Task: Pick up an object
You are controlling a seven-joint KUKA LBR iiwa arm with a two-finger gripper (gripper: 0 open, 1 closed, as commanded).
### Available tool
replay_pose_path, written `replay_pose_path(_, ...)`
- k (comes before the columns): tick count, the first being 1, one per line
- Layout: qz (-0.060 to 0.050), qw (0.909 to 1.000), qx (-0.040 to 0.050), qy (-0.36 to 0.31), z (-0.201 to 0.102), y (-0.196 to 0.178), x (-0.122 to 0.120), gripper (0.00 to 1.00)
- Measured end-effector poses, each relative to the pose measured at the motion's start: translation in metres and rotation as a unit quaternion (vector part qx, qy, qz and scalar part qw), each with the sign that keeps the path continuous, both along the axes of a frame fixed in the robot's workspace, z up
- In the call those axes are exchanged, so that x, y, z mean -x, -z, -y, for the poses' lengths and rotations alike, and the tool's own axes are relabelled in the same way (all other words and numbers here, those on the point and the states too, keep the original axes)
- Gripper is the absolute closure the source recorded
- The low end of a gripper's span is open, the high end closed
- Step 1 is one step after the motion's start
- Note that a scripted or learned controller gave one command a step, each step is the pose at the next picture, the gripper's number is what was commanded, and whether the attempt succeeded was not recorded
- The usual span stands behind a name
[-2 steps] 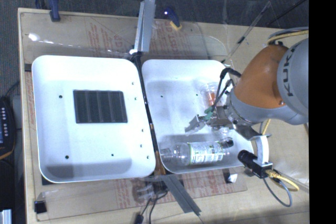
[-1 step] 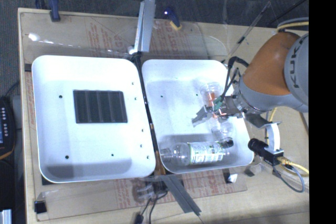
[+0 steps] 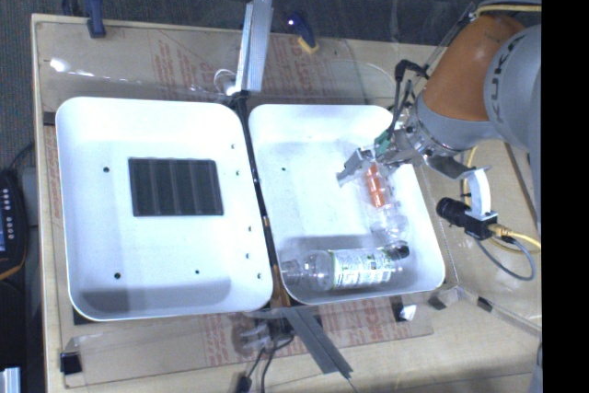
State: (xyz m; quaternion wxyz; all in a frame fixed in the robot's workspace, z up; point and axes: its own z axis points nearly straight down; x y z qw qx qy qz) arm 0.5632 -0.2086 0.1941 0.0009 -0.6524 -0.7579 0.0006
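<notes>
A clear plastic bottle with an orange label lies in the right bin, just below my hand and perhaps touching it, its long axis running away from me toward the bin's near wall. Whether my hand is spread or pinching, I cannot tell. A larger clear bottle, smooth and round, lies crosswise further below, along that wall.

The hand is too small and blurred to read its grip. The arm is cut off at the right edge.
</notes>
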Motion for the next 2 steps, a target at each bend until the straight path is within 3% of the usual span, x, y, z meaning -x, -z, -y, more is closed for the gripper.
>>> replay_pose_path(2, 0.003, 0.9984, 0.001, -0.057, 0.001, 0.009, -0.038, 0.0)
